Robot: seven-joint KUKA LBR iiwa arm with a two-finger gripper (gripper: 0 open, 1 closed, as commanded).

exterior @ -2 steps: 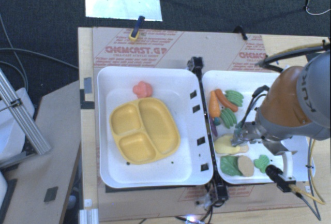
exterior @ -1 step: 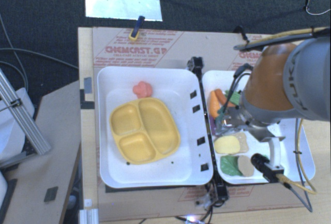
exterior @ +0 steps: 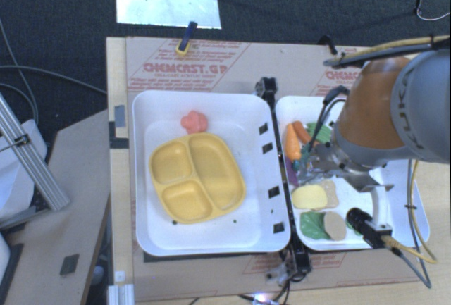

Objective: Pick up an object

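A glossy yellow three-compartment plastic tray (exterior: pixel 196 179) lies in the left shallow white bin (exterior: pixel 162 240). The hand (exterior: pixel 304 161) hovers over soft toy foods; its grip cannot be told.

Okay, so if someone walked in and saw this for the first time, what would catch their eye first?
Probably the big grey and orange arm reaching in from the right, hanging over the right bin with its cluster of small food-like items, including an orange carrot-shaped piece. Next, the yellow divided tray lying in the middle of the left bin, with a small pink item just behind it.
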